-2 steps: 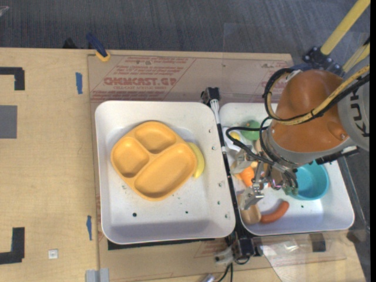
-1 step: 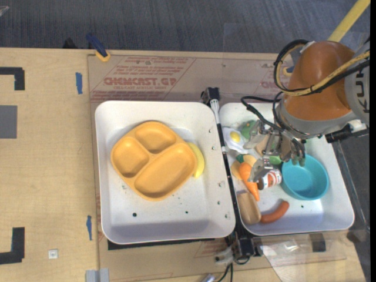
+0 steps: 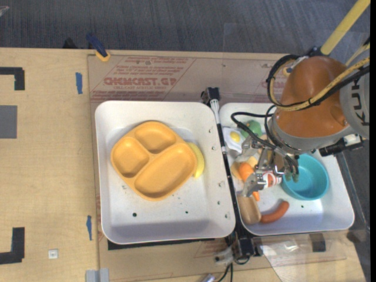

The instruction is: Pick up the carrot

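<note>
Pincer (image 3: 258,180) low in right bin (image 3: 338,216), beside carrot (image 3: 241,170); finger state unclear, arm hides bin's upper part.

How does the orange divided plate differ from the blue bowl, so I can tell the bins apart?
The orange divided plate lies in the left bin; the blue bowl sits in the right bin. The plate is wider, shallow, with three compartments; the bowl is smaller, round, with one hollow. The plate lies fully in view; the arm overlaps the bowl's edge. Both sit upright.

Left bin (image 3: 117,216) has an orange divided plate (image 3: 154,159); right bin (image 3: 335,216) holds a teal bowl (image 3: 308,181) and a sausage (image 3: 274,212).
</note>
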Controlling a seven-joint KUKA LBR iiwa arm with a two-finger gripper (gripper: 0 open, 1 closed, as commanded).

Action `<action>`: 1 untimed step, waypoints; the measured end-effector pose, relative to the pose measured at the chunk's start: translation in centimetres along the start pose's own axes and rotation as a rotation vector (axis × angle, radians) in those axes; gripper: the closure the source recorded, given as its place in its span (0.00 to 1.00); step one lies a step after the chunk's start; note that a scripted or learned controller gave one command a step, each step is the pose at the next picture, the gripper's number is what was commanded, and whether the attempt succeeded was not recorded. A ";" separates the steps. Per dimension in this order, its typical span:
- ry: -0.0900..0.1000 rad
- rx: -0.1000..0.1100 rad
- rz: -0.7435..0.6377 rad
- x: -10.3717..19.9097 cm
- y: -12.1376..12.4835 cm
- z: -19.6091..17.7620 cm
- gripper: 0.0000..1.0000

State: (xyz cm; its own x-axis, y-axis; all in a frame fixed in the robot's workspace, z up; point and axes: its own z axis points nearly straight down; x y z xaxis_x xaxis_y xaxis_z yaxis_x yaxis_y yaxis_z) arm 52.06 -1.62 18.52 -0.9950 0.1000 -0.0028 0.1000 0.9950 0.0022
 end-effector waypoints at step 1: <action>-0.001 0.001 0.002 -0.1 -0.1 0.0 0.00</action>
State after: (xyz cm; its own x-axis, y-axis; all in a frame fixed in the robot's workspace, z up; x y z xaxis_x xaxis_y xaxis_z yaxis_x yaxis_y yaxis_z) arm 52.11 -1.74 18.52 -0.9948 0.1019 -0.0038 0.1019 0.9948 0.0012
